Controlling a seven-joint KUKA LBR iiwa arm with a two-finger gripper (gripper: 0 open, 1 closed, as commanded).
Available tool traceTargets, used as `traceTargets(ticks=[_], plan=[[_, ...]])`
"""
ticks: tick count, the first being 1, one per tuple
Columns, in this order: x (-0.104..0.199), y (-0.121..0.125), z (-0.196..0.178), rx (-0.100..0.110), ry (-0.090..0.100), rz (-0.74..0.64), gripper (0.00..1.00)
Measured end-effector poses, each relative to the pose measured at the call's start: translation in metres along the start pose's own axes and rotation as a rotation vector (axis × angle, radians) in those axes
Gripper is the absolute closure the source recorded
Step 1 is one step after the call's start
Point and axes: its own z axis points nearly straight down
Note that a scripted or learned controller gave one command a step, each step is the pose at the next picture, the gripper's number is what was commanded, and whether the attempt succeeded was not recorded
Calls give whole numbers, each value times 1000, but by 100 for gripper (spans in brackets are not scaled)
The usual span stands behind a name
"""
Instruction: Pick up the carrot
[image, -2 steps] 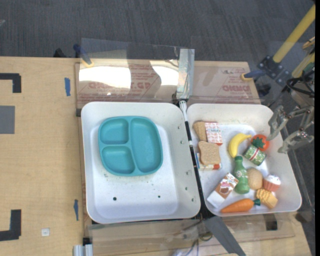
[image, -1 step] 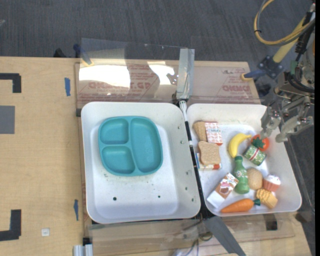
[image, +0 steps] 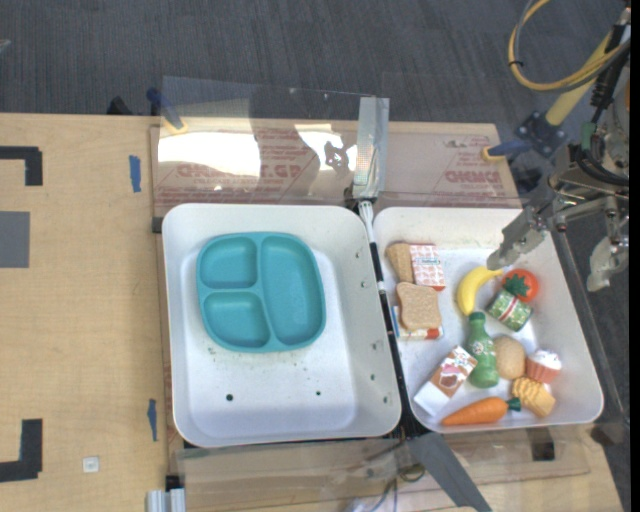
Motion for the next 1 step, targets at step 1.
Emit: traceTargets(ticks=[1], plan=[[-34,-53,146,-20,2,91,0]])
